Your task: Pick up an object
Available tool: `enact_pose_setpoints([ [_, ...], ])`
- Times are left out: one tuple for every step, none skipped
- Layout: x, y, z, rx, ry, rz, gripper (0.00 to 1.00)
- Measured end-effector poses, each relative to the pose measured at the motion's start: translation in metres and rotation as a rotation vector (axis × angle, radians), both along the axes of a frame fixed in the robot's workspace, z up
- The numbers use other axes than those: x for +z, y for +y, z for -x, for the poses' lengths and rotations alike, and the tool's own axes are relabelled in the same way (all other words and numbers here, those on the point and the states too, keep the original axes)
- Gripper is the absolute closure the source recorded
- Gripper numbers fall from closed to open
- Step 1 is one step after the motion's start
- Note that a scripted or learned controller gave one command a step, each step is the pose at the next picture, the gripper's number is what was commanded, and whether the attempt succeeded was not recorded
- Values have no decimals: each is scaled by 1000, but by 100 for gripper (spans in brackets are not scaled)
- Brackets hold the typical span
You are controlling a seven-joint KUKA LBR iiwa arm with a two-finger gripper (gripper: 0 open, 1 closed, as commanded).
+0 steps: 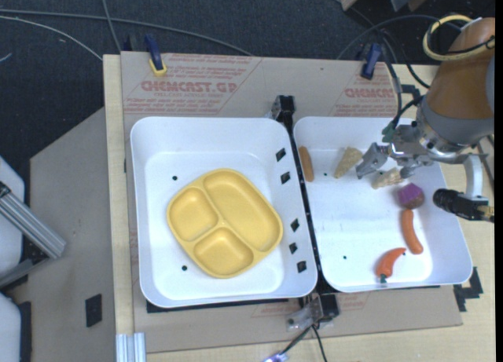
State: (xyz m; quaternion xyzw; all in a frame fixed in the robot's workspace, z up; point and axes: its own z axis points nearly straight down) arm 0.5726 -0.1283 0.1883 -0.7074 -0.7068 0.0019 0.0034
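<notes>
My gripper (384,166) hangs over the back of the right bin (354,274), fingers spread open, nothing held between them. Just under and in front of it lies a small tan piece (385,181). A tan wedge (346,161) sits to its left, and a short brown stick (306,163) lies by the bin's left wall. A purple lump (409,194) rests in front of the gripper to the right, with a red-orange sausage (412,232) nearer the front. An orange carrot-like piece (390,260) lies near the front rim.
The left bin (149,195) holds a yellow divided plate (225,221). The grey arm with its orange band (464,78) comes in from the right above the right bin's back corner. A black part (460,203) juts over the bin's right rim.
</notes>
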Motion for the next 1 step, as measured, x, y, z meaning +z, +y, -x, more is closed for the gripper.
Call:
enact_pose_setpoints([
  [-43, -1, 4, 1, 0, 0, 0],
])
